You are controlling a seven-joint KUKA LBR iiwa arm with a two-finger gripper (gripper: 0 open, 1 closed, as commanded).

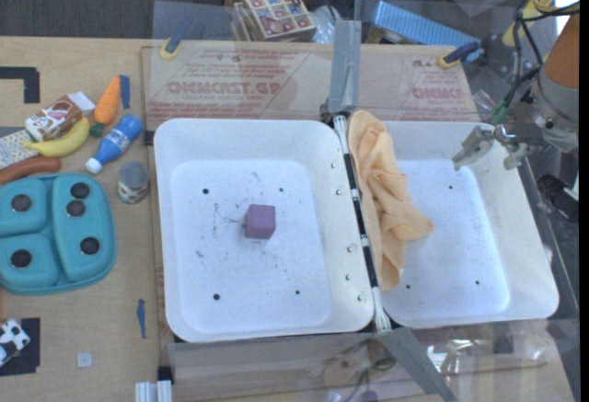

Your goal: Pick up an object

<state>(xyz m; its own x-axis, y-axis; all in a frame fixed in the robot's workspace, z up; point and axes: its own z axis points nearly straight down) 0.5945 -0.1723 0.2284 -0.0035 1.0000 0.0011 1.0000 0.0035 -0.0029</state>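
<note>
A small purple cube (259, 222) sits near the middle of the left white bin (184, 299). An orange-tan cloth (386, 198) lies crumpled along the left side of the right bin (525, 299), draped onto the divider between the bins. My gripper (488, 148) hangs over the upper right part of the right bin, its two fingers spread apart with nothing between them. It is well to the right of the cloth and far from the cube.
Left of the bins lie a teal tray (51, 235), a banana (60, 141), a blue bottle (115, 143), a carrot (109, 100) and a small can (133, 181). A puzzle box (276, 12) stands behind the bins. Cables hang at the right.
</note>
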